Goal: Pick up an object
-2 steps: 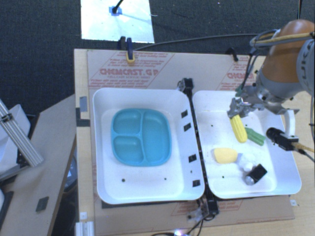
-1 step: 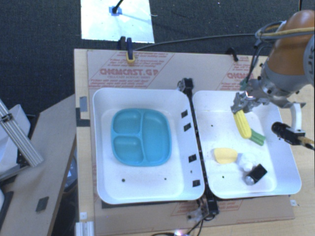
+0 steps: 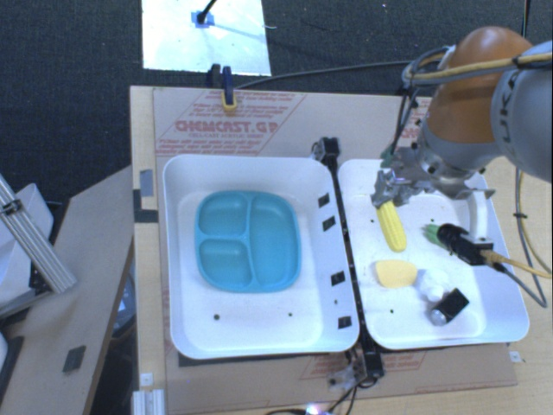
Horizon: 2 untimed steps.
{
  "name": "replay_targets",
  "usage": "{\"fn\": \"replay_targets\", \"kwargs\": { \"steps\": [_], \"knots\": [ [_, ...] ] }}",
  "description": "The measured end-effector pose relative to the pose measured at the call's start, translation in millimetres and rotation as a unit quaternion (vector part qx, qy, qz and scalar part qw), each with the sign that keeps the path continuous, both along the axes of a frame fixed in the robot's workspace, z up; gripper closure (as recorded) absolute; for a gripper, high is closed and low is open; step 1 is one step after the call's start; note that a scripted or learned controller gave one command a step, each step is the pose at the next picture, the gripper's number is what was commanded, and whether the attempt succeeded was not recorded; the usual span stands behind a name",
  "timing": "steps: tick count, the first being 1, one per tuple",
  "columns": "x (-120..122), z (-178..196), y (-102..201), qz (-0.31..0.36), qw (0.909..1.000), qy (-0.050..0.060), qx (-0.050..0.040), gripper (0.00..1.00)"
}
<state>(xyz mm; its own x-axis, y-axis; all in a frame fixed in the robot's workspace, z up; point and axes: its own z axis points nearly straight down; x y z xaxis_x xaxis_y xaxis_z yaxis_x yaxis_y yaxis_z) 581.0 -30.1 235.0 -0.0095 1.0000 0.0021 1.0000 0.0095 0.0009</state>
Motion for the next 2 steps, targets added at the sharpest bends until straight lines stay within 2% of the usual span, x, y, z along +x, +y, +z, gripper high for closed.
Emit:
{"fn": "replay_targets", "kwargs": {
  "steps": [2],
  "knots": [
    [-33.3, 5.9, 110.7, 0.000, 1.0000, 0.000, 0.0002, 1.00]
  ]
}}
